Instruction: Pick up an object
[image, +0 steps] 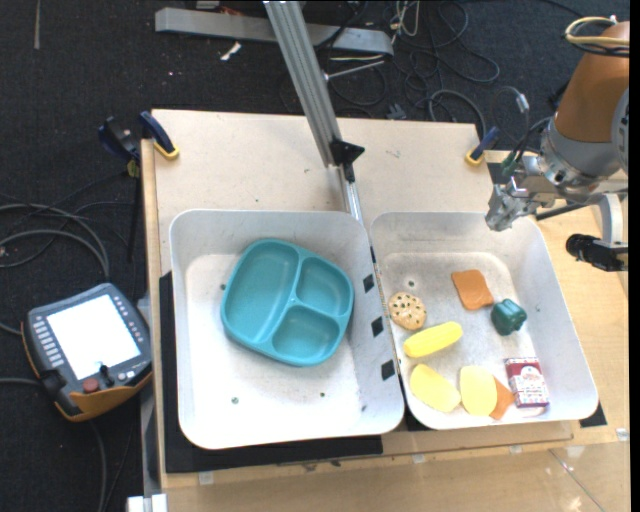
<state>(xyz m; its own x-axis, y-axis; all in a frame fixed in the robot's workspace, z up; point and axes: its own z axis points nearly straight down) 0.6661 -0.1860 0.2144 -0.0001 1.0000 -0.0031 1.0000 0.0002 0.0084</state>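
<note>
Grey tool hovers over the right bin's far rim, its opening impossible to judge.

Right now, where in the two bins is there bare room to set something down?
The left bin has bare floor in front of the blue plate and along its left wall. In the right bin, the back strip between the cookie and the orange piece is free. Its front half is crowded: yellow pieces, green block, red box.
</note>
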